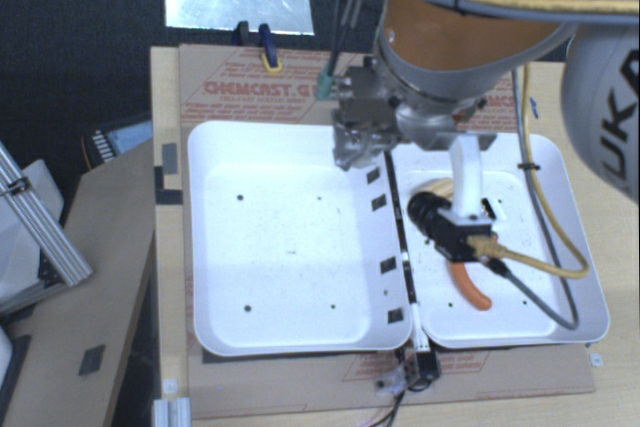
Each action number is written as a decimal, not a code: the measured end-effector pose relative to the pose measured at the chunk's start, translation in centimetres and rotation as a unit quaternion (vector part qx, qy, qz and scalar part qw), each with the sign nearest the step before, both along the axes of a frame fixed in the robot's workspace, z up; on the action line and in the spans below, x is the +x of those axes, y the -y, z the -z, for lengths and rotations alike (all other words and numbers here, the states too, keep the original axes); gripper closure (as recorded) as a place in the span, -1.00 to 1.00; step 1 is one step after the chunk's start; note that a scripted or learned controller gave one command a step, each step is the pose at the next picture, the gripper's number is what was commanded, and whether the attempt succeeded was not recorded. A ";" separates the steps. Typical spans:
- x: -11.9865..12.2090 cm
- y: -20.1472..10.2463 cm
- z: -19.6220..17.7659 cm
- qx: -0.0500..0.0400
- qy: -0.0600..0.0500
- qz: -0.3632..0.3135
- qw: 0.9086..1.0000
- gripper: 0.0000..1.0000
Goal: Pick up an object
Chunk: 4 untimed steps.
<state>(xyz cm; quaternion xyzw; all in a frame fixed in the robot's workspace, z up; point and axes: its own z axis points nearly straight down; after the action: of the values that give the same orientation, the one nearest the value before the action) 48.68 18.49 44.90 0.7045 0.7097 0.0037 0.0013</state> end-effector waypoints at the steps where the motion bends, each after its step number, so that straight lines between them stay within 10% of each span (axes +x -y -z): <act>1: 10.2 -1.2 -9.1 0.000 0.005 0.004 1.000 1.00; 2: 9.9 -1.2 -9.8 -0.001 -0.001 0.001 1.000 1.00; 3: 2.8 7.8 -8.6 -0.002 -0.004 0.007 1.000 1.00; 4: -0.3 6.4 7.9 -0.003 -0.011 0.003 1.000 1.00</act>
<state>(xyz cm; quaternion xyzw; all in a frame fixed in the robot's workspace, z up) 48.40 12.08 37.00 0.7067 0.7075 -0.0066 -0.0042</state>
